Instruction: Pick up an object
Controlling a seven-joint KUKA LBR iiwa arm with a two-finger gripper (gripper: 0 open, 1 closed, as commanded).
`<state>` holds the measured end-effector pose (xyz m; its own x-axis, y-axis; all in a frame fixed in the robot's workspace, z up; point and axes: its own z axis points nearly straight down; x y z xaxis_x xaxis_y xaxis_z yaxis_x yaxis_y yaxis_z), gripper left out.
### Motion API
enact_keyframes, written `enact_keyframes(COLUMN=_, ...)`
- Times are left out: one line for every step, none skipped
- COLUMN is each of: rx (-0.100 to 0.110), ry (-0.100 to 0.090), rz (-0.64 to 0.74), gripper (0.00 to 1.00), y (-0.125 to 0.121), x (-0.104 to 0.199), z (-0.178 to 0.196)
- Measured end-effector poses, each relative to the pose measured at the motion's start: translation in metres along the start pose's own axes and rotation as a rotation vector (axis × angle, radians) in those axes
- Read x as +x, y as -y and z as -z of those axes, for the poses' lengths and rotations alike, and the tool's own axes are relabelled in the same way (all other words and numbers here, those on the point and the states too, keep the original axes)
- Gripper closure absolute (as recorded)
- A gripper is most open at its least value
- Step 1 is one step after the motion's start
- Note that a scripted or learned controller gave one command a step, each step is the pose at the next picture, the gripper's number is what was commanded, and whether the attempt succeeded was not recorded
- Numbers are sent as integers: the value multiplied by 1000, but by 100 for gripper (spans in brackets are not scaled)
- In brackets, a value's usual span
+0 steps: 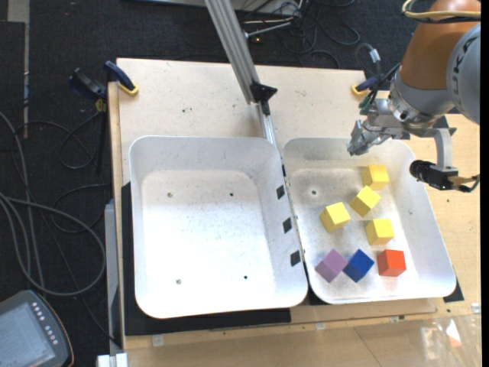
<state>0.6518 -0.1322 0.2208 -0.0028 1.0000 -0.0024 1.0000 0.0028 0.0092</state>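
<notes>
Though blurred, tool (359, 145) near yellow cube (375, 176).

The grey arm (447, 48) with its orange band is reaching in from the upper right of the frame, wrist angling down and leftward, the gripper (359, 145) hanging at centre right, tips pointing downward.

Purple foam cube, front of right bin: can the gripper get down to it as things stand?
Probably yes. The purple foam cube lies uncovered, but the blue cube sits close beside it, which may crowd the fingers. The gripper hangs over the bin's far end.
</notes>
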Motion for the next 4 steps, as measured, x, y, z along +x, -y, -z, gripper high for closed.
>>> enact_keyframes(rx=2, ry=-1, rz=0, gripper=100, y=-2, x=0, z=42)
enact_keyframes(rx=10, ry=-3, rz=3, gripper=100, y=8, x=43, z=37)
enact_keyframes(rx=9, ry=-3, rz=5, gripper=100, y=20, x=94, z=42)
enact_keyframes(rx=12, ry=-4, rz=4, gripper=100, y=36, x=136, z=28)
